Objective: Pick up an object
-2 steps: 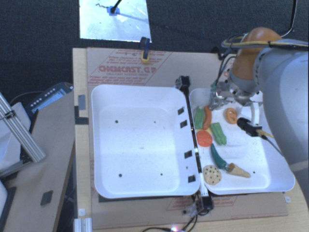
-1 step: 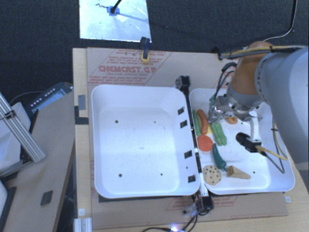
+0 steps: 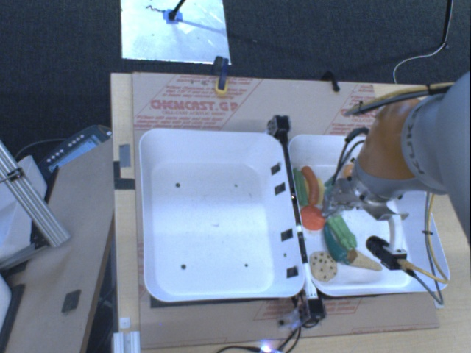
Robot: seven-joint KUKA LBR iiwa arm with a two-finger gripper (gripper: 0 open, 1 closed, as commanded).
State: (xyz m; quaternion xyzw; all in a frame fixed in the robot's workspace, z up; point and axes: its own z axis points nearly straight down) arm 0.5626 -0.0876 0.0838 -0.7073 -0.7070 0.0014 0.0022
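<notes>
Arm (image 3: 412, 142) over right bin (image 3: 412, 282), left bin (image 3: 213, 219) well apart. Jaws (image 3: 329, 206) low over the toy pile; open or closed: can't tell. Green toy (image 3: 341, 238) just below jaws, red disc (image 3: 313, 218) beside, cookie (image 3: 323, 266) further down. Likely light, stiff, slick plastic; pinch green toy across its narrow middle.

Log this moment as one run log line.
arm: over right bin | gripper: low, beside orange piece and green toy | grasp: unconfirmed | left bin: untouched
</notes>
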